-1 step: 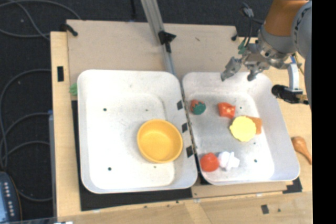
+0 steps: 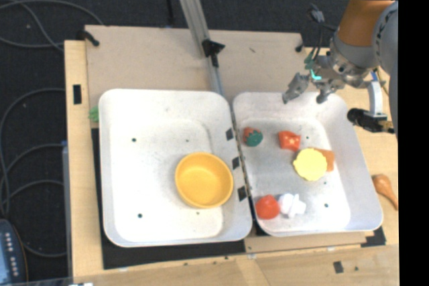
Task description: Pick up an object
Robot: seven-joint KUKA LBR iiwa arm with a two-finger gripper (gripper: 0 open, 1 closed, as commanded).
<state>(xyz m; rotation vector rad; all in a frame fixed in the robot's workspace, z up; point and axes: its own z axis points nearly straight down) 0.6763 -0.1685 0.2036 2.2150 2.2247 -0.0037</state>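
A tan desk seen from above at a slant, set against dark flooring with loose black cables trailing down the left edge of the frame. Two shallow white bins sit side by side on the desk, touching along their inner edges at centre frame.

The left bin holds one thing — a yellow bowl, upright, in its lower right corner, close to the dividing edge. A silver metal rail runs diagonally from the top centre of the frame down to the point where the two bins meet.

The right bin holds several small objects. Near its upper left lies a small green and red piece. Right of it, apart, is a red-orange block. Lower and further right, a flat yellow disc overlaps an orange piece at its right side. Along the lower edge, a red ball touches a small white object.

At upper right, the grey arm with its orange band reaches in. Its tool hangs above the bin's top rim, its two dark fingers spread apart with nothing between them — well apart from every object below. A small orange item lies on the desk outside the bin at the far right edge.
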